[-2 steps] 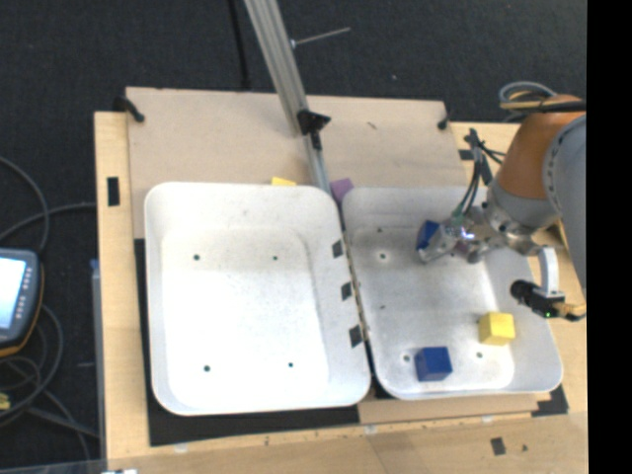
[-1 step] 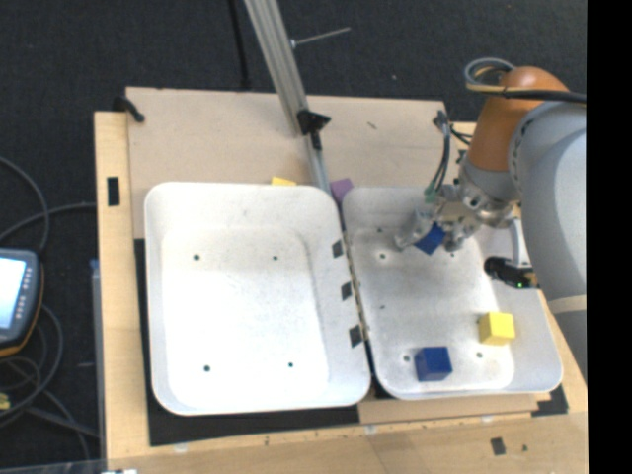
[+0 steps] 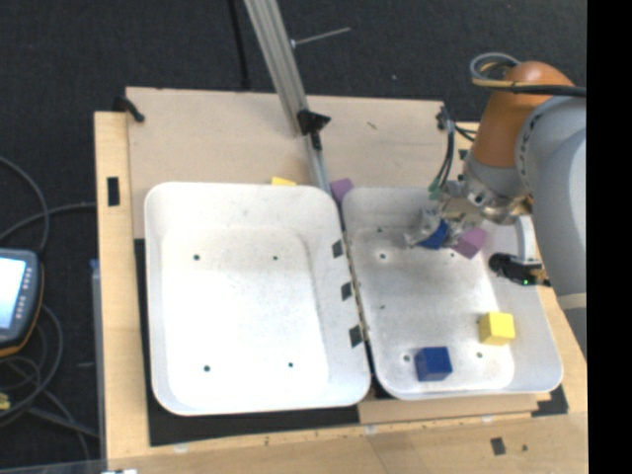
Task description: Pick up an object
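White plastic makes up both shallow bins on my table (image 3: 247, 117), lying side by side. The left bin (image 3: 247, 294) shows a bare speckled floor. The right bin (image 3: 415, 294) carries the things I work among.

My hand (image 3: 434, 227) sits low over the right bin's upper part, toward its one o'clock corner, reached in from three o'clock under my grey arm (image 3: 558, 186) and its orange band (image 3: 509, 117). A small blue piece (image 3: 434, 239) shows right at my fingertips, and a purple block (image 3: 468, 244) lies just beside it, touching or nearly touching the hand at its four o'clock side. Whether the blue piece is pinched between my fingers I cannot tell; the spread of the fingers is too blurred to read.

Lower in the same bin, a yellow cube (image 3: 497, 328) rests near the five o'clock corner, and a blue cube (image 3: 433, 363) lies at six o'clock close to the front wall, the two set apart from each other.

Outside the bins, a second purple block (image 3: 342, 189) rests on the table by the gap between their upper rims, and a yellow piece (image 3: 283, 181) peeks over the left bin's far rim. A slanted aluminium rail (image 3: 281, 52) rises toward twelve o'clock.
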